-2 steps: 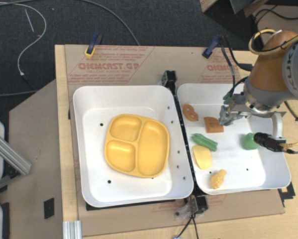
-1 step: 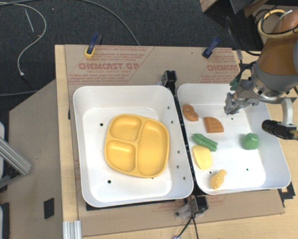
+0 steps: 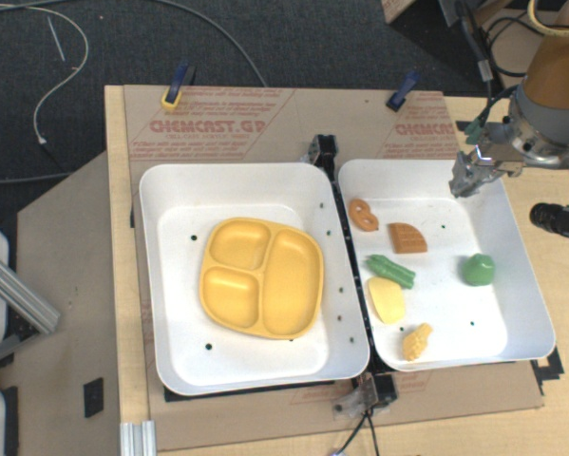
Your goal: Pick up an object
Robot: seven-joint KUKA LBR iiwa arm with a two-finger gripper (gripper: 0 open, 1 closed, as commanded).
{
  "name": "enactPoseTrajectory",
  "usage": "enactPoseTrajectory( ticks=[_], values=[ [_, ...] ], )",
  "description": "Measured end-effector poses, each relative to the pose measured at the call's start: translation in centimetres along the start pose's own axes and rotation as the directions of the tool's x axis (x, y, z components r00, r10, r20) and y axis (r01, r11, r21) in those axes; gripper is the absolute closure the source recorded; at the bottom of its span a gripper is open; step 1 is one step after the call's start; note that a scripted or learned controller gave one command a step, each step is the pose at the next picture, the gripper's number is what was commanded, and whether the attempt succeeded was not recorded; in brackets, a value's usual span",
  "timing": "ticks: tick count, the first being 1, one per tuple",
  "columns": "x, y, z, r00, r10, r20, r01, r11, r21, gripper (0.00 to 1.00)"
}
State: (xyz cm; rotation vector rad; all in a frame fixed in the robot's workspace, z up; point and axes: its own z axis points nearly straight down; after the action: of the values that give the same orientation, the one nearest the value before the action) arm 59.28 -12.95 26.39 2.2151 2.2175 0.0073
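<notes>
Overhead: cardboard-topped desk (image 3: pixel 265 112) on dark carpet (image 3: pixel 218 17), cables trailing; arm (image 3: pixel 555 84) cropped at 2 o'clock, tool (image 3: pixel 469 174) grip unclear.

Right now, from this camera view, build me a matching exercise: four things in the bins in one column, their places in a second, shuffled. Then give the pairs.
Things:
1. yellow divided plate
2. green ball
3. pretzel
4. corn cob

Places:
A. right bin, near its right wall
B. right bin, near its front edge
C. left bin, in the middle
D. right bin, upper left area, beside the brown toast piece

Pairs: 1-C, 2-A, 3-D, 4-B
</notes>
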Motion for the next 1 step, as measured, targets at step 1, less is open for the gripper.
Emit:
enactPoseTrajectory(
  ticks=[1],
  values=[
    [0.01,0.11,-1.89,1.0,0.0,-0.001,0.0,1.0,0.004,1.0]
  ],
)
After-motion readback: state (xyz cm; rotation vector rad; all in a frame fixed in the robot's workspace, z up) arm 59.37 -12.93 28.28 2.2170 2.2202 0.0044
